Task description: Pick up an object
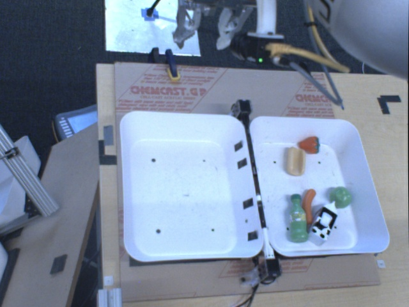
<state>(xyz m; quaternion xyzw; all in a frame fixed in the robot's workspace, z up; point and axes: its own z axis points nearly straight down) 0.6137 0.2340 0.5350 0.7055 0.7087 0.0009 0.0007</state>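
My gripper (203, 29) hangs high at the top of the view, well above and behind the bins, its two fingers spread apart with nothing between them. The right bin (367, 190) holds several small objects: a red-orange strawberry-like piece (309, 144), a tan bread roll (294, 161), a green bottle (297, 219), an orange carrot (308, 204), a green round piece (340, 196) and a black-and-white cow-patterned piece (323, 225).
The left bin (134, 190) lies beside the right one, joined by a black clip strip (249, 184). Both rest on a brown cardboard sheet (211, 88). A shiny metal plate (137, 15) lies at the back, and grey equipment (25, 178) stands at the left.
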